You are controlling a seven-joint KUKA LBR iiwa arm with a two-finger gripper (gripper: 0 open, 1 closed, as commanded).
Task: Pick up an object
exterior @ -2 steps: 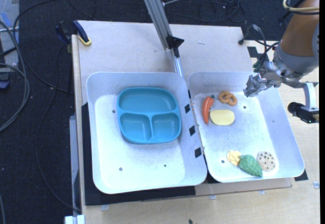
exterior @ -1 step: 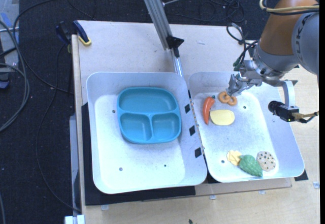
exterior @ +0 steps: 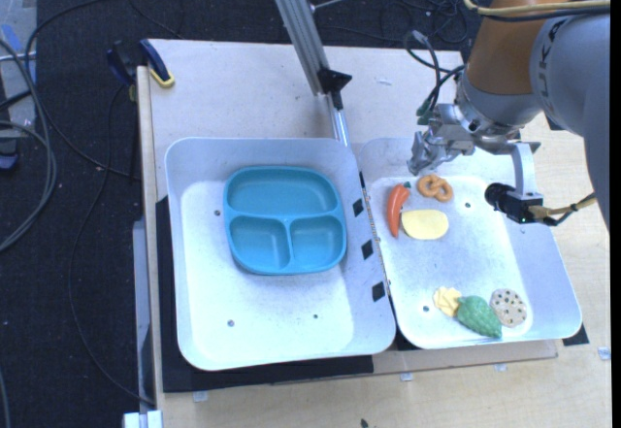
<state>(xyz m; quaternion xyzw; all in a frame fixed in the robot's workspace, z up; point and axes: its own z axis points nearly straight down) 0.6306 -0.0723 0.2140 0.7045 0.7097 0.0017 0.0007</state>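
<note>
Nearest the camera, a green leaf toy [exterior: 478, 316] lies beside a cookie [exterior: 507, 306] in the right bin [exterior: 543, 261]. Farther back, the gripper [exterior: 424, 159] hovers above a pretzel [exterior: 435, 188]; its grip state is unclear.

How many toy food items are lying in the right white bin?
6: orange pretzel, red-orange carrot and yellow slice at the far end; yellow piece, green leaf, cookie near.

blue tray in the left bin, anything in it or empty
Empty: the blue tray shows bare blue in all three compartments; the food pieces lie in the right bin.
</note>
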